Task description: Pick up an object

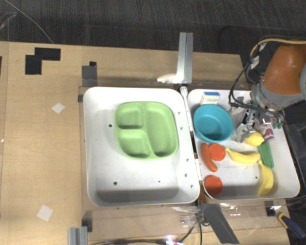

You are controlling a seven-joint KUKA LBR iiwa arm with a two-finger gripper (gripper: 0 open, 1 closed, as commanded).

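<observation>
Robotics lab setup, not a home or kitchen. Plywood bench (35, 152) carries two shallow white bins (137, 193) side by side, divided and framed by aluminium extrusion posts (185, 55). Black tape marks (41, 59) stuck on the wood, loose cables (239, 86) trailing at the edges, dark carpet floor (117, 9) behind. Industrial grey arm with orange band (285, 70) reaches into the right bin. Contents are plastic toy food (243, 156) and toy dishes like the green divided plate (145, 129), test props lying left of and below the fingers.
</observation>
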